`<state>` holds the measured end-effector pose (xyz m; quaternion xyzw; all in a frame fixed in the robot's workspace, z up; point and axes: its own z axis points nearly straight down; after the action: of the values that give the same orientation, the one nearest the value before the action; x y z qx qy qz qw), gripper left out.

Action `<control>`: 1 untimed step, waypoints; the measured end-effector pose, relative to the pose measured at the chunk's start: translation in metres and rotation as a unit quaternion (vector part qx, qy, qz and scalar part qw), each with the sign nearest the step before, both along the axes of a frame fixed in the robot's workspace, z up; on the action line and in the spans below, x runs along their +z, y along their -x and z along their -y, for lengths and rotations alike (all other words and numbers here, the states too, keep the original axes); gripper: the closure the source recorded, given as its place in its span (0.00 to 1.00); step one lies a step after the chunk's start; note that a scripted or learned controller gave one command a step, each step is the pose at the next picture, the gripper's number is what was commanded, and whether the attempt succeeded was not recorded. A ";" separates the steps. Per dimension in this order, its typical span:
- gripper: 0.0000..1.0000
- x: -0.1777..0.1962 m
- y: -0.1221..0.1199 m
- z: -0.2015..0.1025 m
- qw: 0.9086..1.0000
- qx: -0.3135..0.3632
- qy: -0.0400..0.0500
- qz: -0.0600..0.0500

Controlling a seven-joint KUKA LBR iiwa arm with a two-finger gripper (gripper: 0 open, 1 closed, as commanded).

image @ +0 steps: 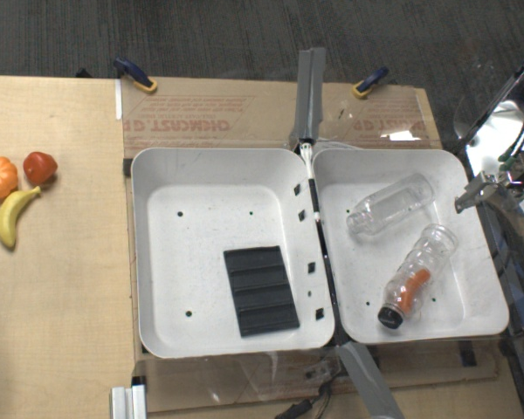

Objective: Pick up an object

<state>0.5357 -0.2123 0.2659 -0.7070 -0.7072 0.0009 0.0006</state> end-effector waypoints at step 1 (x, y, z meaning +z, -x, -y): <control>0.00 -0.164 -0.004 0.003 1.000 0.007 -0.005 0.001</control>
<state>0.5402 -0.2151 0.1015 -0.7023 -0.7118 -0.0027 0.0035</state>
